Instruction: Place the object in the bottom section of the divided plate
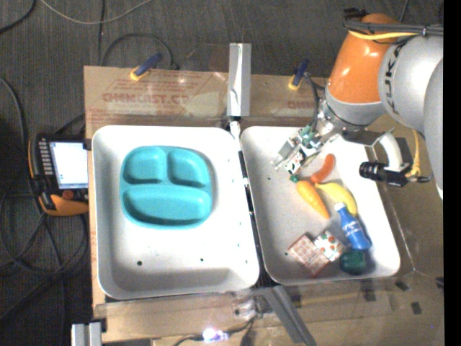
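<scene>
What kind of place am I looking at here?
Probably a robotics lab test bench: a grey and orange robot arm reaches over two shallow white bins, one with a turquoise divided plastic plate, the other with toy foods like an orange carrot.

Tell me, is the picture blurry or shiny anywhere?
Camera view: mostly sharp and evenly lit; the gripper looks a little soft; the orange band has a bright shine; a small white glare sits at the bottom edge; the teal plate casts almost no shadow in the left bin.
</scene>
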Motion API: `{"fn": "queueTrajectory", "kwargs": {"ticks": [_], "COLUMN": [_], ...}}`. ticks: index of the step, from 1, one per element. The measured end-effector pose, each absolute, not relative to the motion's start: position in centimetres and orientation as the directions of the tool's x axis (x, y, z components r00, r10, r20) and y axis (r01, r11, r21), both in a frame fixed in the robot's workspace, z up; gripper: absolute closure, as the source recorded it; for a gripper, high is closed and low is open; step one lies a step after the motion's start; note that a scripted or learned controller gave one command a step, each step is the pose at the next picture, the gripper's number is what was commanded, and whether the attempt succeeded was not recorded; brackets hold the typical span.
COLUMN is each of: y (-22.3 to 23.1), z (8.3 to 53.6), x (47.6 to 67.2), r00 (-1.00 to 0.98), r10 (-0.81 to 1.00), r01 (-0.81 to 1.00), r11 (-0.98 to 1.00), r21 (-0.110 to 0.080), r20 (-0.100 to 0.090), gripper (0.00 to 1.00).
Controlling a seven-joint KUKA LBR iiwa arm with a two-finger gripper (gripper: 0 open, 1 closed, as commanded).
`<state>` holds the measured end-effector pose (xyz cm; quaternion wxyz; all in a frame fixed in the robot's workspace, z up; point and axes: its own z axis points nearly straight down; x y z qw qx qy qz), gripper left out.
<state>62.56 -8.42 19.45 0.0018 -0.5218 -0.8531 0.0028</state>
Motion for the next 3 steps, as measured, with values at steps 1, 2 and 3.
{"fn": "queueTrajectory", "kwargs": {"ticks": [1, 2, 3], "y": [0.0, 6.9, 13.6], "z": [18.8, 20.5, 21.5], "x": [63.6, 63.3, 60.8], "r00": [-0.43, -0.736, -0.852], "r10": [0.903, 0.677, 0.524], "r01": [0.903, 0.677, 0.524], "r11": [0.43, 0.736, 0.852], "r21": [-0.006, -0.003, -0.003], "r20": [0.003, 0.003, 0.004], "gripper": [1.0, 1.0, 1.0]}}
